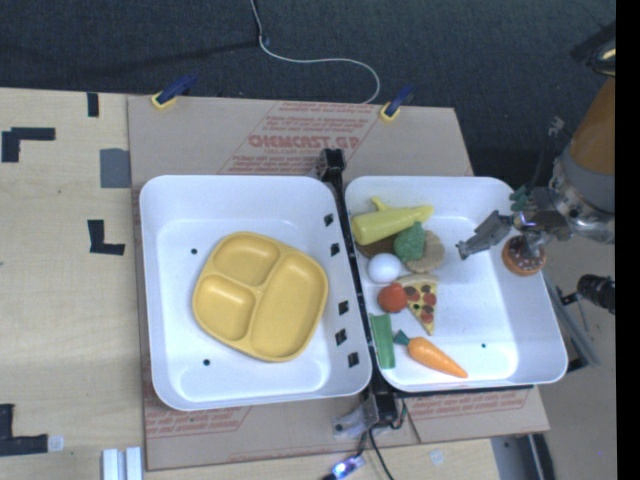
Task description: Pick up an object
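Hovering over the right edge of the right bin (520,358): the end effector (500,236), one dark finger jutting left; spread or closed, cannot tell. Just beside it, a small brown round thing (523,258) at the bin's rim. Clustered along the bin's left side: corn (390,221), broccoli (409,241) on a tan cookie (428,255), white egg (383,267), tomato (392,297), pizza slice (424,304), green stick (382,340), carrot (435,356). Left bin (165,268) holding a yellow divided plate (260,295). Cardboard (290,138) underneath on the desk (60,298)

bins (160,268): 2 | yellow tray (260,295): 1 | toy foods (437,356): about 7
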You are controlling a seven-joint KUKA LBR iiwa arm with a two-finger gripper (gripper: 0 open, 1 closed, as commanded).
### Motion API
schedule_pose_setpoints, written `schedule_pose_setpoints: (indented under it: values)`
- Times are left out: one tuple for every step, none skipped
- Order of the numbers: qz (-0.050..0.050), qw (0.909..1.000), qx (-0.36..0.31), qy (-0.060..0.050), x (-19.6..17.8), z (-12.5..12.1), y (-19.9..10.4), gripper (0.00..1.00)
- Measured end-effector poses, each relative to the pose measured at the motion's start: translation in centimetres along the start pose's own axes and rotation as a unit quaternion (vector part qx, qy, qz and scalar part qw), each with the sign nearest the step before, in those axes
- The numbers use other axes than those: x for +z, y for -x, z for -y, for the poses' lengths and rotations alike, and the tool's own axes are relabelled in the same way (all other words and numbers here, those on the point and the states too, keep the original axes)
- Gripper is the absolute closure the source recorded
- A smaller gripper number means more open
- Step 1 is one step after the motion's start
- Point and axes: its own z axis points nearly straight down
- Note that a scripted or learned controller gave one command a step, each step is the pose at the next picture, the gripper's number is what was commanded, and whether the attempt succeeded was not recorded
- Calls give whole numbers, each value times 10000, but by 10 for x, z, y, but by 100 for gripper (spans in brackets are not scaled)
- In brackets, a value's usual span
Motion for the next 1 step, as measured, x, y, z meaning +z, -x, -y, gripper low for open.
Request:
schedule_pose_setpoints:
  values:
    - [12, 10000, -20, 63, -7, -2, 0, 0]
